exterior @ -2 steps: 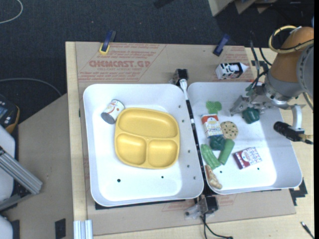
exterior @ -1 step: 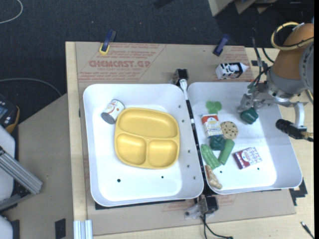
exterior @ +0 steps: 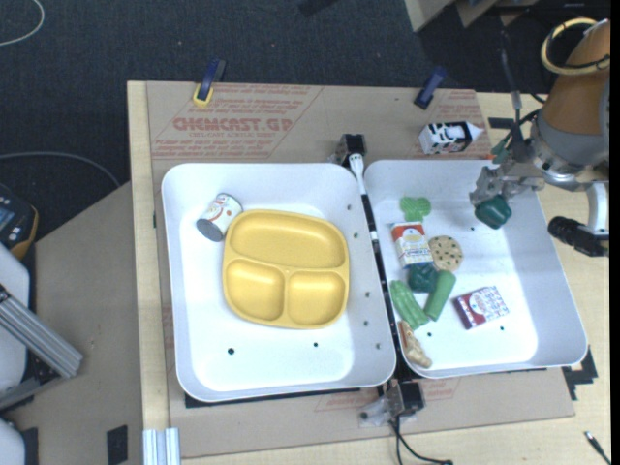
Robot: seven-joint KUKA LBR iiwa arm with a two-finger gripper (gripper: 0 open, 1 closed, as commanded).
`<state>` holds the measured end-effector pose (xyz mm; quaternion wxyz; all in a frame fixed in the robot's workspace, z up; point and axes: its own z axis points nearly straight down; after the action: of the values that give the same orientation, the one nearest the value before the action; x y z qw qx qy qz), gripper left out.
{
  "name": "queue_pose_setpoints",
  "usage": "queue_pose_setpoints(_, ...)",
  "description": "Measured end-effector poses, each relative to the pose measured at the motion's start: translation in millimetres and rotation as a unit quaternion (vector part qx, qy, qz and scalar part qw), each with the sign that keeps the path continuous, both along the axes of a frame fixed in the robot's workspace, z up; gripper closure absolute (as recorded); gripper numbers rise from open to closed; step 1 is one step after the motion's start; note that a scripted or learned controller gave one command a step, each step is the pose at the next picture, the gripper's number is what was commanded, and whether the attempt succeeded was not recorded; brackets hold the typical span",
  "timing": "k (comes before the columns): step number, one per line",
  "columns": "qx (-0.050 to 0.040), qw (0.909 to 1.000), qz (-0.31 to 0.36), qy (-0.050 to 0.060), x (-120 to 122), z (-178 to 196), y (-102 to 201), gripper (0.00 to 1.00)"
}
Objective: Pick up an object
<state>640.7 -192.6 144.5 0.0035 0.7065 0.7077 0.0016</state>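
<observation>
Two-finger gripper (exterior: 496, 201) pinching a small dark-green rounded toy (exterior: 493, 212) by its top, above the right white bin (exterior: 542, 289); shallow-looking grip, it could slip.

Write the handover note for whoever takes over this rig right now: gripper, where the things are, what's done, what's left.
Gripper: over the right bin's far end, with a dark green object at its fingertips; a secure grasp cannot be confirmed.
Right bin: green piece, red-and-white carton, cookie, green vegetables, red packet.
Left bin: yellow divided plate, small can.
Done: arm is at an object.
Left: confirm the grasp and lift.
</observation>
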Motion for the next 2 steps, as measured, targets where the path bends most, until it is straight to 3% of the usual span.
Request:
queue_pose_setpoints(1, 0.0000, 1.0000, 0.000, 0.000, 1.1, 59.7, 9.0, 1.00)
queue_pose_setpoints(2, 0.0002, 1.0000, 0.000, 0.000, 2.4, 82.7, 8.9, 1.00)
